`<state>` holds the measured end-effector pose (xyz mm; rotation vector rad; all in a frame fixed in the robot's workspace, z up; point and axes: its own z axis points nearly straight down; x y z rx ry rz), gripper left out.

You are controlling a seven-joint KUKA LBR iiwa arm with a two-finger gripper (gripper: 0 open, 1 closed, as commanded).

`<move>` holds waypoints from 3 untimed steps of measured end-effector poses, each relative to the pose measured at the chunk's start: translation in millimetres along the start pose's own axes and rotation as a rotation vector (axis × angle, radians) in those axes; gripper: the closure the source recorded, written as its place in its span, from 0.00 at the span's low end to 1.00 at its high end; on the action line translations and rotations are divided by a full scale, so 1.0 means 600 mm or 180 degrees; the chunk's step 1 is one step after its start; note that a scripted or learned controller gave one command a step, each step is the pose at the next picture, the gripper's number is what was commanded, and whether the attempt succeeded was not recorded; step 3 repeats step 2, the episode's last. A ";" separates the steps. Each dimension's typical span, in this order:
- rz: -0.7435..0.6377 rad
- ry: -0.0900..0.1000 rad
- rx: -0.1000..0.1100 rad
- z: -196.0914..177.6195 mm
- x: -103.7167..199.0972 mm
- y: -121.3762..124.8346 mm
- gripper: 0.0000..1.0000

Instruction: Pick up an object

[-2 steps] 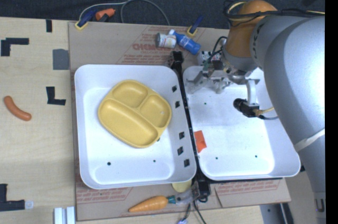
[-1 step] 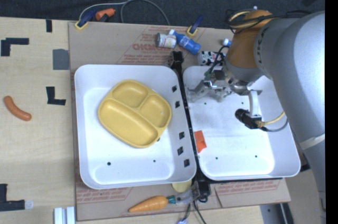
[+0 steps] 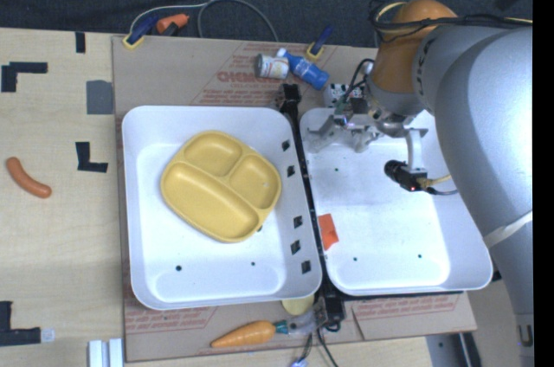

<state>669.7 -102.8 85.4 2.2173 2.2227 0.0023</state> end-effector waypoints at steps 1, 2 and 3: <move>0.0006 -0.0007 -0.0003 -0.002 0.011 -0.053 0.00; 0.0004 0.0000 0.0003 0.000 0.013 -0.018 0.00; 0.0004 0.0000 0.0003 0.000 0.013 -0.018 0.00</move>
